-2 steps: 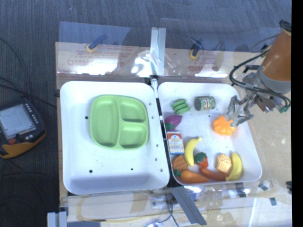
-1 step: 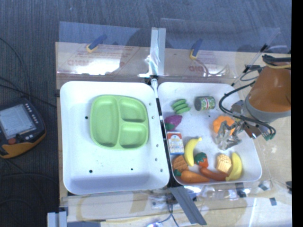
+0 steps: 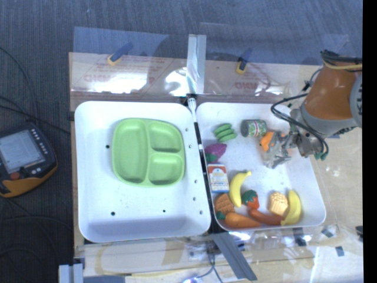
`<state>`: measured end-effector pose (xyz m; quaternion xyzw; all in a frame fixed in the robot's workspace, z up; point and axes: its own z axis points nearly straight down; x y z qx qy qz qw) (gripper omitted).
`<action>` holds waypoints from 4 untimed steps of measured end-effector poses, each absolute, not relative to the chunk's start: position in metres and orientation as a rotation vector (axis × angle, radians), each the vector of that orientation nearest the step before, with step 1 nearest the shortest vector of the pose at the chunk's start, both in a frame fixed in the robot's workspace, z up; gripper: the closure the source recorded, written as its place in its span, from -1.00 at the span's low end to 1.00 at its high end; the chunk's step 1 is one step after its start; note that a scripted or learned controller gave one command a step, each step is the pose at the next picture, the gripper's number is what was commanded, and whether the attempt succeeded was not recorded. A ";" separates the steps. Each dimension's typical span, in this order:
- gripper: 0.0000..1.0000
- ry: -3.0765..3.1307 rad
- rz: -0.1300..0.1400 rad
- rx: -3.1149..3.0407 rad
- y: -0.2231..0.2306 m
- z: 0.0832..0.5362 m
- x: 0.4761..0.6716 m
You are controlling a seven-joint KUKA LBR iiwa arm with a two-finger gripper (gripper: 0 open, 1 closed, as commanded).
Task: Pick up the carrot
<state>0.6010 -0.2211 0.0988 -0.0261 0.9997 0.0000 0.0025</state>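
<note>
I see glossy white plastic bins (image 3: 94, 175). The green divided plate (image 3: 148, 152) looks smooth, matt plastic. The carrot (image 3: 238, 220) shines slightly.

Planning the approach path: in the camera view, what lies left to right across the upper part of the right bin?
Green pea pod → small can → orange piece → tool.

End effector (image 3: 277, 152) over right bin (image 3: 315, 184), carrot (image 3: 238, 220) near front, green tray (image 3: 148, 152) left
</note>
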 end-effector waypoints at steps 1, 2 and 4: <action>1.00 3.042 -0.002 0.748 -0.223 0.091 0.629; 1.00 3.137 -0.010 0.221 -0.159 0.091 0.656; 1.00 3.137 -0.001 0.246 -0.141 0.114 0.579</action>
